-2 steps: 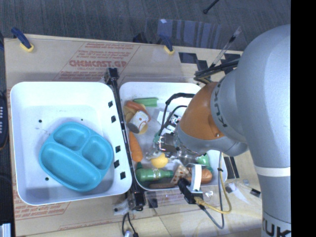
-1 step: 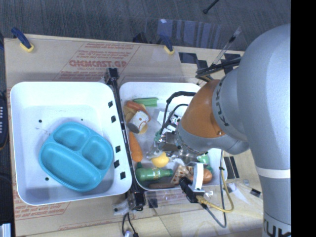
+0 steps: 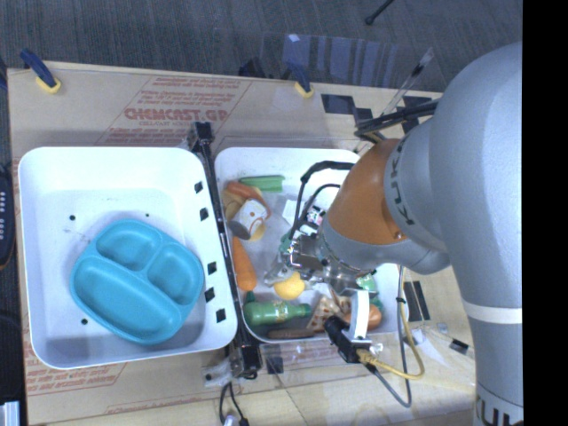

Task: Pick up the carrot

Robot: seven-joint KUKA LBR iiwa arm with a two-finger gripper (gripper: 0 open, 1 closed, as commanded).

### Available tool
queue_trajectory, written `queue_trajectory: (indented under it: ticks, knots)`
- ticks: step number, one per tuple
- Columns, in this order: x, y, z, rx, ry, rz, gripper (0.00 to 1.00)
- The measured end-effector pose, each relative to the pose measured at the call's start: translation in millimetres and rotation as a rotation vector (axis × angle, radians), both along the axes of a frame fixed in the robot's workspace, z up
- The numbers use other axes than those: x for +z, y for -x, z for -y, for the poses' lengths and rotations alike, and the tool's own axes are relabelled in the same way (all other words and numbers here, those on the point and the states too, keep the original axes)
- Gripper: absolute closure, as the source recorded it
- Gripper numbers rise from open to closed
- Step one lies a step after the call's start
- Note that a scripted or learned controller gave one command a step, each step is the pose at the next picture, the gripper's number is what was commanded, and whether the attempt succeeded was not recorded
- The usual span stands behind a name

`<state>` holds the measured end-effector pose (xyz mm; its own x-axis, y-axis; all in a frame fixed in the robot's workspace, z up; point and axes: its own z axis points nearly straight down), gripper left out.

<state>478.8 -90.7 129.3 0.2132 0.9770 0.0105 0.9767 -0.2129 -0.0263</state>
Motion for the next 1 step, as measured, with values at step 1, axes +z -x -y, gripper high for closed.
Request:
queue_trajectory:
  ticks: [1]
  knots:
    - [9.0,-0.4,-0.8,0.01,-0.004,-0.005,1.0]
